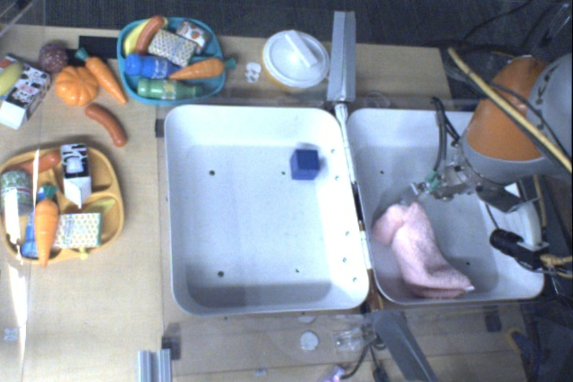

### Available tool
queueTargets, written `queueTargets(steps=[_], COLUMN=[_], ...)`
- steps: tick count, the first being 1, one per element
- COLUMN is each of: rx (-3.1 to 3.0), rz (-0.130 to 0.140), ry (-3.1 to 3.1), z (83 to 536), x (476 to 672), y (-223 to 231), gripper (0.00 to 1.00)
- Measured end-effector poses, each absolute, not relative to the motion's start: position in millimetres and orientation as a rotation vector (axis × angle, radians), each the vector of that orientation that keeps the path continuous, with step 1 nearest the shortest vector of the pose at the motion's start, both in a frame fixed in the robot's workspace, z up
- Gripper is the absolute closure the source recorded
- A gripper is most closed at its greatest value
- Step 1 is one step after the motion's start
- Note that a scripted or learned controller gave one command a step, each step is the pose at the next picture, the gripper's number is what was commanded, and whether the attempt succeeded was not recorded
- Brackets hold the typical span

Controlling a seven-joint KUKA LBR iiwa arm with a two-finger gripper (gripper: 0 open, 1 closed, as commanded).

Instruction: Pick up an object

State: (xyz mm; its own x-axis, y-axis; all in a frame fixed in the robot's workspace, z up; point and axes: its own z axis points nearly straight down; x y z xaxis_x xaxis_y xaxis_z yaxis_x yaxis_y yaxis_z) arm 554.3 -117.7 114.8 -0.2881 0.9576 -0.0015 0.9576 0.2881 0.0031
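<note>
Camera view, from above the desk: we see two shallow white bins side by side. In the left bin a small blue cube sits alone near the upper right corner, close to the divider between the bins. In the right bin a pink cloth lies crumpled across the lower middle of the floor, one end reaching toward the bin's near wall.

We see the grey arm with its orange band reaching in from the right, over the right bin. Its gripper hangs just above the upper end of the pink cloth, near it but with nothing visibly between the fingers. Whether the fingers are spread or pressed together we cannot tell; they are too small and dark against the wrist hardware.

Left of the bins, we note a blue bowl of toy food, a yellow plate with more toy items, and a small orange pumpkin and a toy sausage loose on the desk. A white lidded container stands behind the left bin.
</note>
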Motion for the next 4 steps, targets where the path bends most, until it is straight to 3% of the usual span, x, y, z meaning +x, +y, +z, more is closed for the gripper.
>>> queueTargets(steps=[1,2,3,4], rx=[1.758,1.755,1.780,1.769], rz=[0.008,0.008,0.003,0.007], ry=[2.589,2.588,2.585,2.579], z=[90,90,108,91], x=[547.5,555.9,518.8,512.3], y=[-102,-94,-116,-92], gripper=[0.00,0.00,0.00,0.00])
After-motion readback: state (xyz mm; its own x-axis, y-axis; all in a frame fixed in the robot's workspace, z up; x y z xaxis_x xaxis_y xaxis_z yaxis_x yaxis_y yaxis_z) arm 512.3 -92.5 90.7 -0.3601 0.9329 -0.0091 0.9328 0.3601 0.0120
